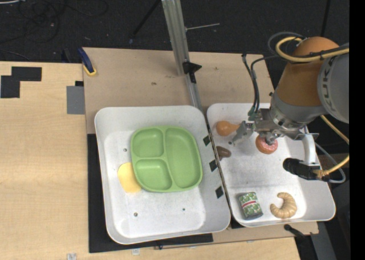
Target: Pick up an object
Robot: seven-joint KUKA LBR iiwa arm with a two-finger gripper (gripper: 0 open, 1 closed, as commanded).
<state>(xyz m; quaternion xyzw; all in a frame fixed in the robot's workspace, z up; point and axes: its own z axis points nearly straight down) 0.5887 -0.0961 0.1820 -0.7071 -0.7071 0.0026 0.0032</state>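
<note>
You see the gripper low over the right bin, near its far edge; finger state can't be told from here. A red-and-white round object sits just beside it. Orange pear-shaped piece at the far-left corner, croissant and green can along the near edge. Green divided tray in the left bin.

A pale wood table fills nine o'clock, patched with black and grey squares. A brown board lies behind. Toward twelve o'clock, dark floor with cables; an aluminium post slants upward.
</note>
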